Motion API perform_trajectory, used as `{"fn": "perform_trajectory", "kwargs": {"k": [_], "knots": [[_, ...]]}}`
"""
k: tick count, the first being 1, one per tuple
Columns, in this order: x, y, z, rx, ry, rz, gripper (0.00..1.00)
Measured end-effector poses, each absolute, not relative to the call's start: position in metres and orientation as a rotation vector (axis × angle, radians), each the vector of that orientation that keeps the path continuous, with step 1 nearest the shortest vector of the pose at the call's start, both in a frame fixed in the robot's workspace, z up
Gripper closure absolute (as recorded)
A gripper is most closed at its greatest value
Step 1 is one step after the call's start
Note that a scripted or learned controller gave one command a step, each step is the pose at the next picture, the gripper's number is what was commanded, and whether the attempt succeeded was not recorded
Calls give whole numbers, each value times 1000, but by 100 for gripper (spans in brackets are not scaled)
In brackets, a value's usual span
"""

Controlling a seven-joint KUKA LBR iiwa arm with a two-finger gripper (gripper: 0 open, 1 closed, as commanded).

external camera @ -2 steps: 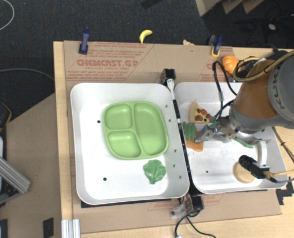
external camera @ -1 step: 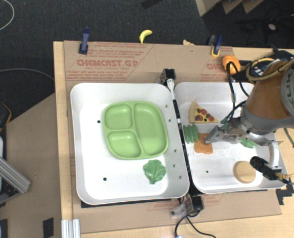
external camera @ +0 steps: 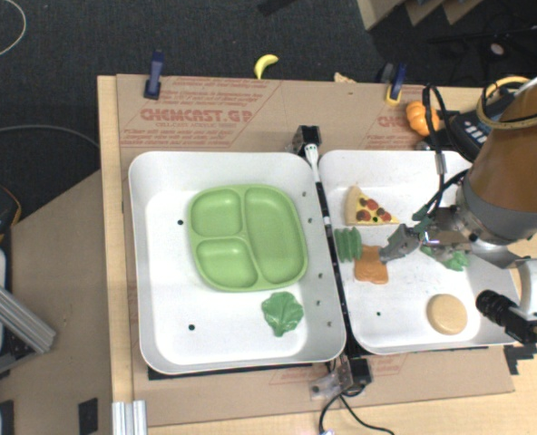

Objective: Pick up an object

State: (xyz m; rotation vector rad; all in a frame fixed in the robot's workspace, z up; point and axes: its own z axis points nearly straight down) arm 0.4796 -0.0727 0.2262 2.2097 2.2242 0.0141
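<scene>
The gripper (external camera: 397, 246), its state impossible to tell, hovers beside the flat orange toy piece (external camera: 371, 268); descending squarely over that piece should help.

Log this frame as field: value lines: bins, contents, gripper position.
left bin: green divided plate, green leafy piece near front edge
right bin: pizza slice, green ridged piece, orange piece, tan round piece
gripper: over right bin, just right of the orange piece
held object: none seen between fingers
arm: enters from view's right, orange band above wrist
bench: brown board under both bins
</scene>
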Motion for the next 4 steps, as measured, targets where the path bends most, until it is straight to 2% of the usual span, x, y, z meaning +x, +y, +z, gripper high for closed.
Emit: {"fn": "perform_trajectory", "kwargs": {"k": [1, 2, 3, 4], "knots": [[481, -60, 315, 2211, 2220, 12, 0], [479, 2, 263, 2219, 2233, -4, 0], [478, -40, 180, 2231, 2220, -9, 0], [479, -79, 185, 2225, 2215, -2, 0]]}}
